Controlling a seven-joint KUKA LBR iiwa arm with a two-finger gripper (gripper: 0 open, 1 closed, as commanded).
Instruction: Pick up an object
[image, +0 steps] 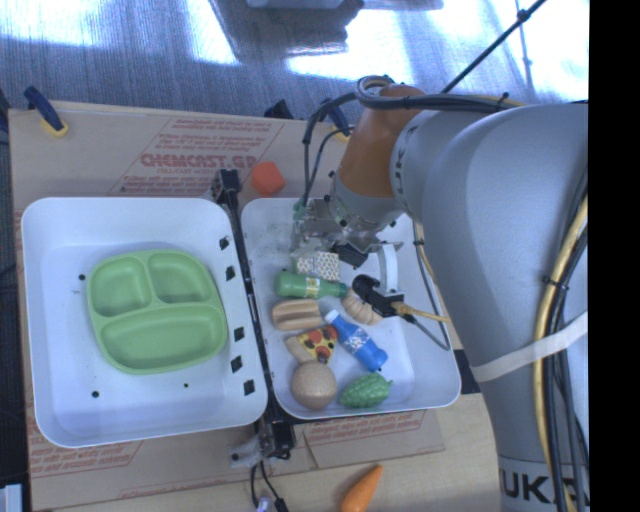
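Hovering gripper (322, 240) | right bin (440, 385) | above green bottle (308, 287)

A divided plate (155, 310) lay in the left bin (40, 330). The right bin (435, 375) held a cluster of toy foods: a bottle (357, 342) right of a hot dog (297, 313), with a ball (313, 384) nearer the camera. The gripper (322, 232) hung over that bin's far end, perhaps touching a checkered piece (320, 265).

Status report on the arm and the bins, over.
Gripper low over right bin's far end, jaws' state unreadable. Toy food clustered just below it, green bottle nearest. Nothing seen held. Left bin holds green divided plate.
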